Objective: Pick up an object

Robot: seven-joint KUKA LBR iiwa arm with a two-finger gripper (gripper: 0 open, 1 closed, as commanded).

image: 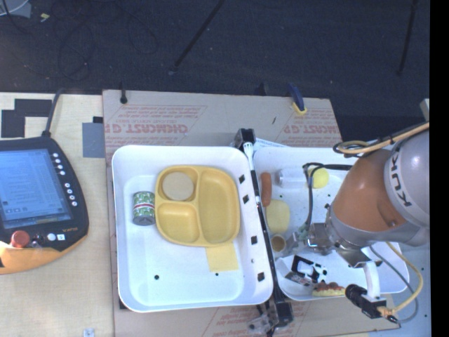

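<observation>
My gripper (306,268) hangs low over the near part of the right bin (261,153), below the grey wrist and orange band (365,192). It sits above a white plate (295,288) that has a small multicoloured piece (327,288) at its near edge. Further back in that bin lie a reddish hot dog (266,188), a pale yellow lump (278,216), a small brown cup (278,243), a yellow ball (320,178) and a clear piece (287,177). The arm hides much of the bin's right half.
The left bin (126,258) holds a yellow divided tray (210,209), a small green-labelled can (144,207) and a flat yellow slice (223,258). A teach pendant (38,192) lies on the bench at the left. Cables loop around the arm (365,146).
</observation>
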